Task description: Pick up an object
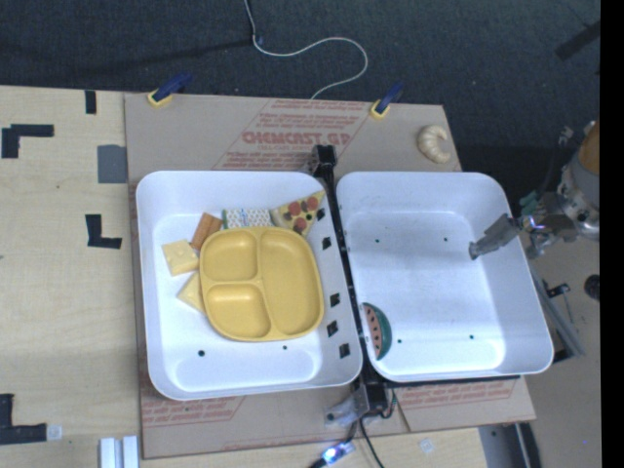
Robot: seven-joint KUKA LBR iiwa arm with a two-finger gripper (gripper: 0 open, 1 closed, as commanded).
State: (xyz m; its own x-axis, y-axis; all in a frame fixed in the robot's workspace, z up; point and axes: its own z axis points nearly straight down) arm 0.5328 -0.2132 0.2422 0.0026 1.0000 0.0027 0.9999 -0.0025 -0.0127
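1. Watermelon-slice toy lying in the right bin, pressed against its left wall near the front corner, well apart from anything else in there.
2. Gripper hanging over that bin's right rim, dark fingers pointing left and down toward the floor; nothing visibly between them, but too small and dark to tell wide from narrow.
3. Wide stretch of bare white floor between gripper and toy.
4. Arm reaching in from the right, just past the bin's edge.
5. Over in the left bin: yellow divided plate sitting mid-bin, tilted a touch.
6. Tucked round the plate's upper-left edge: pale yellow square, brown cracker-like piece, patterned bits along the top.
7. Cardboard sheet under both bins, clamps at its far corners, small tan lump by the right one.
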